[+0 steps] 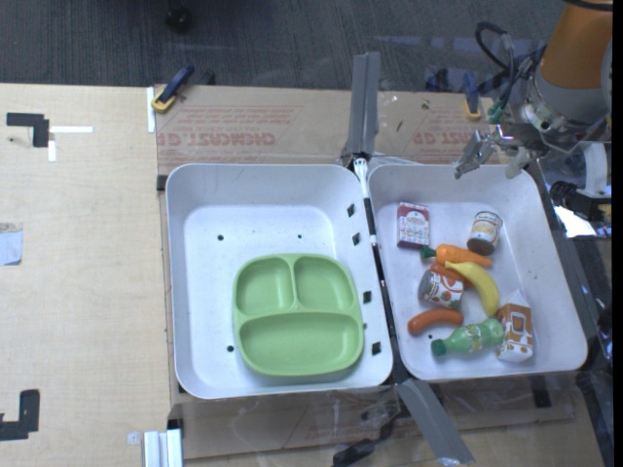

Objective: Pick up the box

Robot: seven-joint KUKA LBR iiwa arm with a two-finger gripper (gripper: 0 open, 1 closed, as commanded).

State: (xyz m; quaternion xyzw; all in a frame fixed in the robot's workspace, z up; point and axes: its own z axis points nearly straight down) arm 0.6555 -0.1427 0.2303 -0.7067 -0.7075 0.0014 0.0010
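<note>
Here, end effector (pixel 494 152) hovering over right bin's (pixel 563 261) far rim, fingers apart, holding nothing. Approach step underway; next move calling for descent onto box (pixel 414 226).

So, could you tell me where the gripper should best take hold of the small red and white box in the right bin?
The box lies flat near the bin's far left corner, apart from the carrot and jar. I would come straight down from above and pinch across its narrower width, on the two long edges, where both sides look free.
</note>
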